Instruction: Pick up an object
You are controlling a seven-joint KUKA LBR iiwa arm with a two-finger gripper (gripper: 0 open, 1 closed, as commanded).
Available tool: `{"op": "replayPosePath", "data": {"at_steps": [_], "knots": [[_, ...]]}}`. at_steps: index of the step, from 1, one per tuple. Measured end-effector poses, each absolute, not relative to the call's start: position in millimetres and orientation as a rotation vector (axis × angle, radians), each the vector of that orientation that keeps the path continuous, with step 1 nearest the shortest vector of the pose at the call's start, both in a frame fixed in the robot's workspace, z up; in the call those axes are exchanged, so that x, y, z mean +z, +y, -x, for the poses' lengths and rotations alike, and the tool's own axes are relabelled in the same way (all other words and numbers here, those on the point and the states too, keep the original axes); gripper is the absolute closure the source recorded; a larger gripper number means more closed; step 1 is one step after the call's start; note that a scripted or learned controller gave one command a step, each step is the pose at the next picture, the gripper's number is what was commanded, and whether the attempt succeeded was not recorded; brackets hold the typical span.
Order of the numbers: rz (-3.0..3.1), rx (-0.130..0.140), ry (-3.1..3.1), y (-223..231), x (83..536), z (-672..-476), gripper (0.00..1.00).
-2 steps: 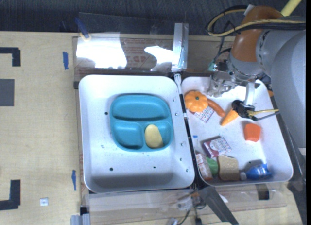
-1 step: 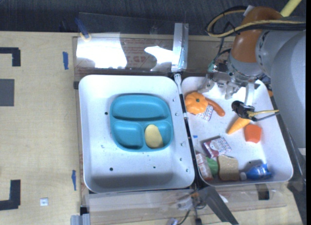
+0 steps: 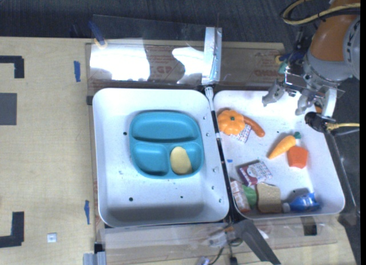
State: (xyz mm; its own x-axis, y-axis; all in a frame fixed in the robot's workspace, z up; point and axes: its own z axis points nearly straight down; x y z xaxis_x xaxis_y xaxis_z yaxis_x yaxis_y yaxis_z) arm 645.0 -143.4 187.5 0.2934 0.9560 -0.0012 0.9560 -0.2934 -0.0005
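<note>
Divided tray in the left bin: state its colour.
The divided tray is turquoise blue, plain, seen clearly in the camera view.

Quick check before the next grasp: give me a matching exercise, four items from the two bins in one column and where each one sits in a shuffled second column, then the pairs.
Things:
1. yellow lemon
2. orange pumpkin
3. blue bottle
4. carrot

Places:
A. near right corner of the right bin
B. far left part of the right bin
C. on the blue tray in the left bin
D. middle of the right bin, beside an orange block

Pairs: 1-C, 2-B, 3-A, 4-D
</note>
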Motion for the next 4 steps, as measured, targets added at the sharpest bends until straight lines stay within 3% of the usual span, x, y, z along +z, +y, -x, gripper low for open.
{"op": "replayPosePath", "data": {"at_steps": [1, 2, 3, 4], "knots": [[-2.529, -0.008, 1.87, -142.6, 184.5, -643.9, 0.0], [-2.336, 0.009, 2.088, -119.2, 99.6, -623.4, 0.0], [-2.338, 0.013, 2.09, -117.8, 107.4, -624.4, 1.0], [-2.339, 0.006, 2.086, -120.5, 106.7, -623.5, 0.0]]}}
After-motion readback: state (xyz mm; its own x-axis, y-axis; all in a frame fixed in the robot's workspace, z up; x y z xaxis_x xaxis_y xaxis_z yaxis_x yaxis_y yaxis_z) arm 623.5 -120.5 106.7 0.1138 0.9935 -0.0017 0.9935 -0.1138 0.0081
